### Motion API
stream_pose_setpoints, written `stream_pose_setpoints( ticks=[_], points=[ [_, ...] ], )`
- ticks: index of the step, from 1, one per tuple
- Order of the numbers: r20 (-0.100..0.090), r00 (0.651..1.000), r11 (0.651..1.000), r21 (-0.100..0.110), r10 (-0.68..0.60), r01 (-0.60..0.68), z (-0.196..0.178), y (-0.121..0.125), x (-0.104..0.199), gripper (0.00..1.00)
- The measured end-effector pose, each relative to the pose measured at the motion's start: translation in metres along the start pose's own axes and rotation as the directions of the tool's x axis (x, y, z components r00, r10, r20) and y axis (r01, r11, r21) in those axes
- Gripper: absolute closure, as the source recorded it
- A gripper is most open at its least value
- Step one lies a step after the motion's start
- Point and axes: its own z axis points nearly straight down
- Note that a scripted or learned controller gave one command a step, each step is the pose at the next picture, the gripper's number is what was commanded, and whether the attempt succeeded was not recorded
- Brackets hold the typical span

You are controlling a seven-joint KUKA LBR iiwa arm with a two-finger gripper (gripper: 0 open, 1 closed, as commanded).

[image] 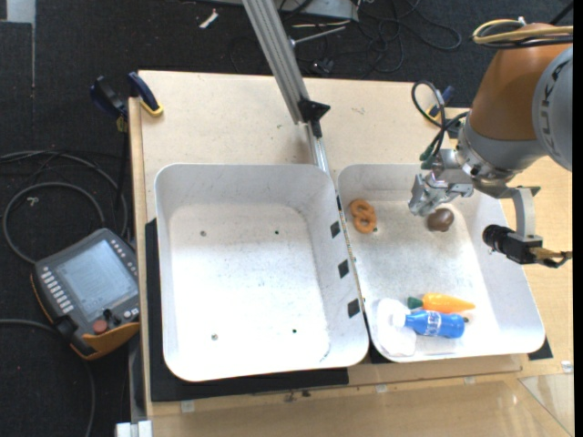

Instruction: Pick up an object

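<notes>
Reaching into the right bin (510,335), your arm has its pincer (430,200) low over the bin's far half, so you are at the approach-and-grasp step of the pick. A small brown ball (441,218) sits just beside the pincer, at its 5 o'clock, touching it or nearly so; I judge this to be your target. Nothing shows between the fingers, so count nothing as held yet. How far the pincer is open I cannot tell from this slant.

For the next move, you need the pincer centred over the ball rather than beside it, then lowered and closed; a round thing like this may roll off if clipped at its edge.

Other candidates: an orange pretzel (363,216) at the pincer's 9 o'clock, and a blue bottle (435,324) with an orange carrot (446,303) near the bin's 6 o'clock edge.
</notes>
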Motion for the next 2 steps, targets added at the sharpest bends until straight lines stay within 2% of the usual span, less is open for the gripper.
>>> stream_pose_setpoints(
  ticks=[1,2],
  points=[
    [0.0,1.0,1.0,-0.003,0.0,0.0,-0.013,0.001,0.054,1.0],
    [0.0,1.0,1.0,0.0,0.001,-0.001,-0.01,-0.004,0.099,1.0]
  ],
)
